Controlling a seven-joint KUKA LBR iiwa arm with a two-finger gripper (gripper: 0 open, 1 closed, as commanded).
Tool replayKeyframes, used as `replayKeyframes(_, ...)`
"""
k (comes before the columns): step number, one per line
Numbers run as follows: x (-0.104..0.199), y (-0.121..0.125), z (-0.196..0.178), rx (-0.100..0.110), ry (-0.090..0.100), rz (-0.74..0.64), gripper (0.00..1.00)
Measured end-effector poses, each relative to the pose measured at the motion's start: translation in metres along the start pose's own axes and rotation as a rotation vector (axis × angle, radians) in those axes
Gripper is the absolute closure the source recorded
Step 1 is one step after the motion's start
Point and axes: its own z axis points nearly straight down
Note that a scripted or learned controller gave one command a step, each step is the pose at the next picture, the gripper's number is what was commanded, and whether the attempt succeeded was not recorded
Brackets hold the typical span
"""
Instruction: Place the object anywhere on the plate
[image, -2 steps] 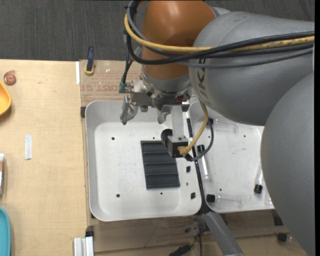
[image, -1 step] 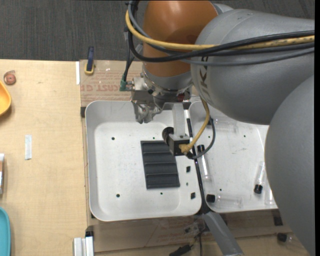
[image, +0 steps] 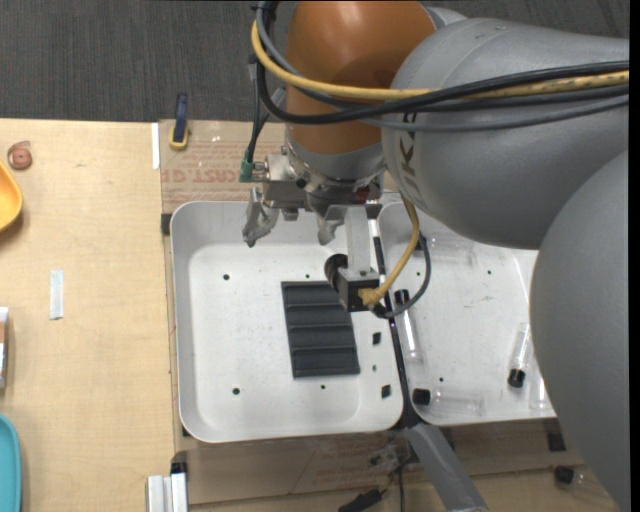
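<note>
A black ridged rectangular plate (image: 322, 328) lies flat in the middle of the left white bin (image: 205, 330). My gripper (image: 289, 230) hangs over the far side of that bin, just beyond the plate's far edge. Its two grey fingers (image: 254, 226) stand apart, open, with nothing visible between them. A small black piece (image: 516, 378) at the end of a clear tube rests near the right wall of the right bin (image: 470, 300). Another small dark piece (image: 421, 397) sits at that bin's near left corner. The arm's bulk hides the far part of the right bin.
A white bar and a black block with a yellow cable (image: 352, 285) hang from the wrist beside the plate's far right corner. On the wooden bench to the left lie an orange object (image: 6, 200), a small white strip (image: 56, 295) and a teal object (image: 6, 465).
</note>
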Motion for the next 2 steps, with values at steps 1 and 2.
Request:
replayKeyframes(1, -0.001, 0.000, -0.007, 0.003, -0.004, 0.000, 1.00)
replayKeyframes(2, -0.010, 0.014, 0.056, -0.013, 0.016, -0.174, 1.00)
